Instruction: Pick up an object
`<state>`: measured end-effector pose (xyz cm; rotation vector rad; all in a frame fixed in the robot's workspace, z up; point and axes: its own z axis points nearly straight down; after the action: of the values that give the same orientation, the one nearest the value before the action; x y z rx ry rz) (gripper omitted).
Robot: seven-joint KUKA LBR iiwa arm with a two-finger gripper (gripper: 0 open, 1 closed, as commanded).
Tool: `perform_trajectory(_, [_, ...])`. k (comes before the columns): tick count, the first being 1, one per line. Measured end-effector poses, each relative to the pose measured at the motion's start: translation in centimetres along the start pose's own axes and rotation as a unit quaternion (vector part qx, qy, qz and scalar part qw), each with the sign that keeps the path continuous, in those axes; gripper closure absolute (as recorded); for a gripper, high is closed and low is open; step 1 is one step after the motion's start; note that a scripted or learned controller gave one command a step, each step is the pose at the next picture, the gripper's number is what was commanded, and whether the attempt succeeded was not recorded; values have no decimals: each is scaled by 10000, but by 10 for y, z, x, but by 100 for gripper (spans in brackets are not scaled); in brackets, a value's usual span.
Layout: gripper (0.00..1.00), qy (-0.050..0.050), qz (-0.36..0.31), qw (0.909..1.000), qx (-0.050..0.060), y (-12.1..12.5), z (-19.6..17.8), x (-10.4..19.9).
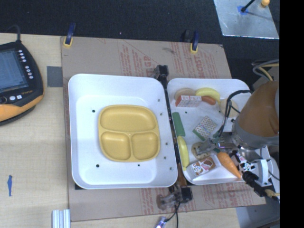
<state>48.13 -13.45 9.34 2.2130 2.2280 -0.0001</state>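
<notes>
My arm reaches in from the right and bends down over the right bin. My pincer is low among the things there, near a pointy orange carrot and a small checked packet. I cannot tell how wide it is. A smooth yellow tray lies in the left bin.

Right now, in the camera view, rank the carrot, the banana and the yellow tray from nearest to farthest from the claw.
1. Carrot: right bin, just left of the claw.
2. Banana: far end of the right bin.
3. Yellow tray: middle of the left bin.
</notes>
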Motion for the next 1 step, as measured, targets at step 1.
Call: perform_trajectory(1, [0, 0, -5, 10000, 9, 48, 0, 30])
